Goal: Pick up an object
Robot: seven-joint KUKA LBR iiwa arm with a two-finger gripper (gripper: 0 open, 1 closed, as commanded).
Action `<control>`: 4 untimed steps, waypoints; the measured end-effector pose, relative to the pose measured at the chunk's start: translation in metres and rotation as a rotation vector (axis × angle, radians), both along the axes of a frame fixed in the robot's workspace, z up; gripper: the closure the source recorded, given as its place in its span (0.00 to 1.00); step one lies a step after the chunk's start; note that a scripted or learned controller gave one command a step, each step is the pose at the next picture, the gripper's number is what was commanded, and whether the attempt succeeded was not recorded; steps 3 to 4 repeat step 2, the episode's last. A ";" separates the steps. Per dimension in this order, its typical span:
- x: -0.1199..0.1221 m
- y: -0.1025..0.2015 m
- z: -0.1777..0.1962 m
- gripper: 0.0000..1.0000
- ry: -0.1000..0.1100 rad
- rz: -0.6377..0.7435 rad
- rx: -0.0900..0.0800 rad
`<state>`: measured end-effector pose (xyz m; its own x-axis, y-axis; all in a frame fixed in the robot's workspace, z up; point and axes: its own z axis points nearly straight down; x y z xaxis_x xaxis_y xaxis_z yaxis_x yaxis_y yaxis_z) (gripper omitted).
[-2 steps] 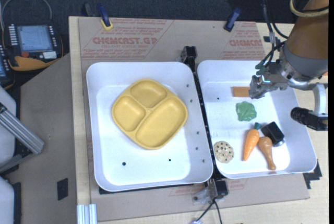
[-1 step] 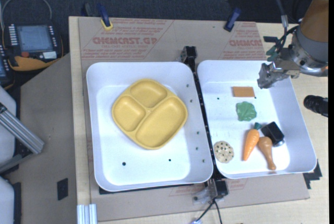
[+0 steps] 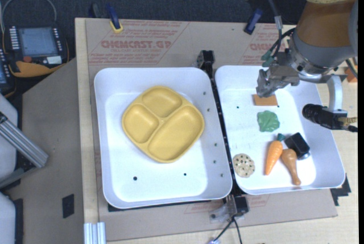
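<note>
Bright, even overhead light w/ soft shadows, mild glare on white bins, focus fairly sharp.

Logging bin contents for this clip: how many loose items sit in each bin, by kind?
Left bin:
Yellow divided plate: 1

Right bin:
Orange flat piece under the gripper: 1
Green leafy piece: 1
Carrot: 1
Drumstick: 1
Cookie: 1
Black block: 1

Total: 7

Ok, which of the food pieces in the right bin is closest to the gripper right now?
The flat orange-brown slab, directly beneath the gripper at the bin's far end. The green piece, carrot, drumstick and cookie lie farther toward the near edge.
</note>
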<state>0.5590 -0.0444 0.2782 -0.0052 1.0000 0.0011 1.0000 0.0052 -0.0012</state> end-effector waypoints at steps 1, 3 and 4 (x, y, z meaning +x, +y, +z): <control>-0.002 0.055 -0.004 1.00 0.001 0.001 0.001; -0.013 0.097 -0.017 1.00 0.003 0.000 0.001; -0.013 0.097 -0.017 1.00 0.003 0.000 0.001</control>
